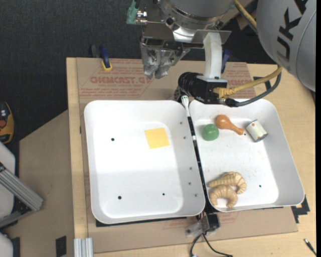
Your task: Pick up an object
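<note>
Objects are left in the bins: yellow square (157, 138) left, croissants (227, 188) right; gripper (159, 62) state cannot be told.

Grey arm (296, 35), large dark lettering at 2 o'clock; metallic wrist block (160, 50), green connector (132, 13), tan cable (251, 85) at 3 o'clock.

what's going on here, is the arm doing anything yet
Not yet, by the look of it. The arm's tool hangs above the bench behind the left bin, touching nothing. That bin holds a yellow square. The right bin holds a green ball, an orange drumstick-shaped toy, a small white cylinder and two croissants.
</note>
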Controlling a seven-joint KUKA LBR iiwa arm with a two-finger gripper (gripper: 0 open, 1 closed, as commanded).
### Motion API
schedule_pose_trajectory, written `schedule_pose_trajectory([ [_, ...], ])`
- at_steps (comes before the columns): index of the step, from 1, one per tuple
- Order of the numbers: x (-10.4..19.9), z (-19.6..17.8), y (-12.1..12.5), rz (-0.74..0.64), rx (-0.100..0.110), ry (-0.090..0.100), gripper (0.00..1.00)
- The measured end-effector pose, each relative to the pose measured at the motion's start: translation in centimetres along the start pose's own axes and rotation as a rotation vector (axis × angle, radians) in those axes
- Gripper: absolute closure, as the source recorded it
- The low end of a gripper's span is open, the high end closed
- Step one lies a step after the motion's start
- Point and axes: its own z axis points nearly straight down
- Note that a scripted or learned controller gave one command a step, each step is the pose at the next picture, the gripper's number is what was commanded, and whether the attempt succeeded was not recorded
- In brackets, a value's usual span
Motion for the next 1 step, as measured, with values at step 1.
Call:
schedule_pose_trajectory([
  [1,0.0,-3.0,-3.7,0.0,0.002,-0.001,1.0],
])
